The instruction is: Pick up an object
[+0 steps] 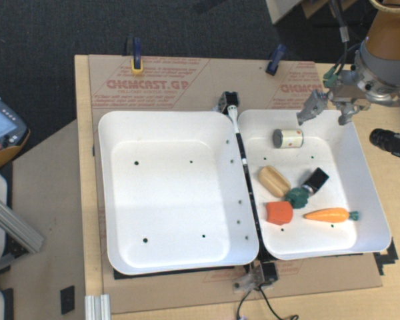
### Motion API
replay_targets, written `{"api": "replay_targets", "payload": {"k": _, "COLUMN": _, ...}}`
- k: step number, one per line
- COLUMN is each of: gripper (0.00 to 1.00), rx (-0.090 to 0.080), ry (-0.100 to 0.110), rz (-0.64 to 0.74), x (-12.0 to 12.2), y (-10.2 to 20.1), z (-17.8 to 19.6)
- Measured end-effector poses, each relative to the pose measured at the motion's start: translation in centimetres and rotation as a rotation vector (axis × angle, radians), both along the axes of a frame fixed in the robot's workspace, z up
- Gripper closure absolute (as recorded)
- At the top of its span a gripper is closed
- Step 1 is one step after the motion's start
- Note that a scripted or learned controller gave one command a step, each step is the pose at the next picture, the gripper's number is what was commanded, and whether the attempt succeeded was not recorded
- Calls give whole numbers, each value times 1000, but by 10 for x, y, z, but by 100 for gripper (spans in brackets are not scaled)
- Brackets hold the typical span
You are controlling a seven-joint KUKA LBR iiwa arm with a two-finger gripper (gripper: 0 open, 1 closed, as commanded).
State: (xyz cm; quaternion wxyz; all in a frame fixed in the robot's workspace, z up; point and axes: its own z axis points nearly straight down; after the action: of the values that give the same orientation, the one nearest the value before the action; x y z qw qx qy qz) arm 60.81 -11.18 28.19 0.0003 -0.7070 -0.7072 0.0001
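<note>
My gripper (pixel 329 111) hangs above the far right corner of the right bin (pixel 370 199), its fingers (pixel 311 107) spread open with nothing between them. Just below and left of it a small cream cylinder (pixel 288 138) with a dark end lies on its side. Nearer the front lie a tan wooden block (pixel 273 181), a black block (pixel 315 179), a green piece (pixel 297 196) touching the black block, an orange-red cube (pixel 279 213) and an orange carrot (pixel 328 214) with a green tip.
The left bin (pixel 113 179) sits beside the right one, sharing a dark middle divider (pixel 243 172). Two blue clamps (pixel 137 53) (pixel 275 59) hold the cardboard base at the back edge. The grey arm with its orange band (pixel 389 29) comes in from the upper right.
</note>
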Motion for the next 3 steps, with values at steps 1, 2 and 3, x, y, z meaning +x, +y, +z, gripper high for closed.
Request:
{"api": "replay_targets", "payload": {"k": 1, "gripper": 100, "rx": -1, "ry": -3, "rz": 0, "x": 1, "y": 0, "z": 11}}
{"api": "replay_targets", "payload": {"k": 2, "gripper": 100, "rx": 1, "ry": 4, "rz": -5, "x": -72, "y": -59, "z": -28}}
{"api": "replay_targets", "payload": {"k": 3, "gripper": 100, "rx": 2, "ry": 3, "rz": -4, "x": -132, "y": -75, "z": -22}}
